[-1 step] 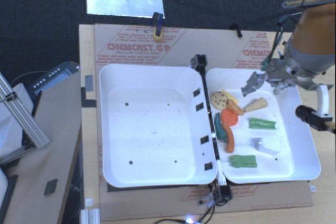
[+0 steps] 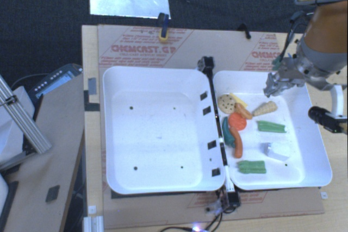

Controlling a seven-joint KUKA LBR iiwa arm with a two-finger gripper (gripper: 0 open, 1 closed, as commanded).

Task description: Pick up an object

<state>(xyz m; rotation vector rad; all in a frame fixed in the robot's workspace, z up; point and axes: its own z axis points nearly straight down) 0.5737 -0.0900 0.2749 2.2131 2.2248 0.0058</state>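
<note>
The right bin (image 2: 312,133) holds several small toy foods: a tan cone (image 2: 264,108), a round cookie (image 2: 225,102), a red tomato (image 2: 237,121), an orange carrot (image 2: 237,146), a teal piece (image 2: 228,132), a green bean pod (image 2: 271,127), a green block (image 2: 252,167) and a grey-white piece (image 2: 273,151). My gripper (image 2: 273,87) hangs above the bin's back right part, just above and right of the tan cone. Nothing shows between its fingers.
The left bin (image 2: 157,127) lies beside the right one, with a black clip strip (image 2: 213,117) along their shared edge. A cardboard sheet (image 2: 141,46) lies under both bins. A black fitting (image 2: 326,117) sticks out by the right bin's rim.
</note>
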